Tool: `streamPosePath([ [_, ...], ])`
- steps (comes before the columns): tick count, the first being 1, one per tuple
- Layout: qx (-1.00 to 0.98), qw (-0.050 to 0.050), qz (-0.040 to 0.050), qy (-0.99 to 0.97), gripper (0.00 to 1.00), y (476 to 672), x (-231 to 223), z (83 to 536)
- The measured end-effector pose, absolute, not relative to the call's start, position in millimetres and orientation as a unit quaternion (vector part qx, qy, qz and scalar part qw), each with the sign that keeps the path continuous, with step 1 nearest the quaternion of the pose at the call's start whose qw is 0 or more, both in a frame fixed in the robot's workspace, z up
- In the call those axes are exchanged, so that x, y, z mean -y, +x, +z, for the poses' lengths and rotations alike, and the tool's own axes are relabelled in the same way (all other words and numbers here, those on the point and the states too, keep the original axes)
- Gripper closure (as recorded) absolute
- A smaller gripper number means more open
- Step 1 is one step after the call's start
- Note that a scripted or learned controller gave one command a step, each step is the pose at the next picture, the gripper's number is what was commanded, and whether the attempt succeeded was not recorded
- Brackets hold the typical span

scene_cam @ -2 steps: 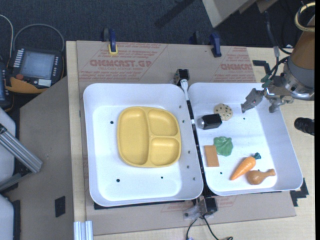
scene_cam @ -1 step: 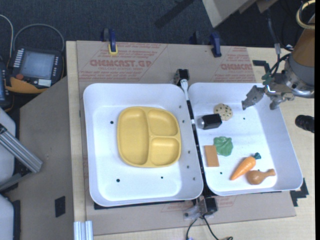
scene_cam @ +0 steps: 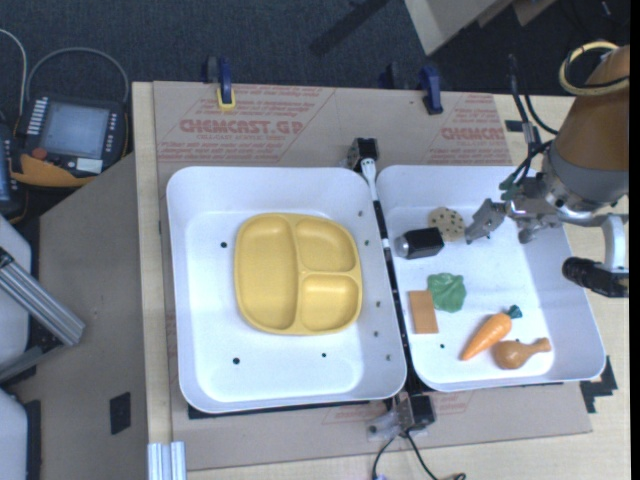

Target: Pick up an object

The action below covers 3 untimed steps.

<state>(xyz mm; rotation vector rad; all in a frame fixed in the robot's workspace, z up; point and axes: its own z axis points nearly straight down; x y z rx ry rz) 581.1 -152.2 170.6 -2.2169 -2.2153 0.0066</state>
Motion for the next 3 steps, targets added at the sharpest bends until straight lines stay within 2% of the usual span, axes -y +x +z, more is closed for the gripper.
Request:
streamPosePath([
  [1,0.707,0.004,0.0020,-0.707,0.00,571.9,151.5,123.6],
  [2,0.707,0.002,0.0011,-0.707,0.00,571.2,150.9,82.4],
  [3,0.707,0.000,0.0002,-0.708,1.00,572.3,151.5,95.2],
])
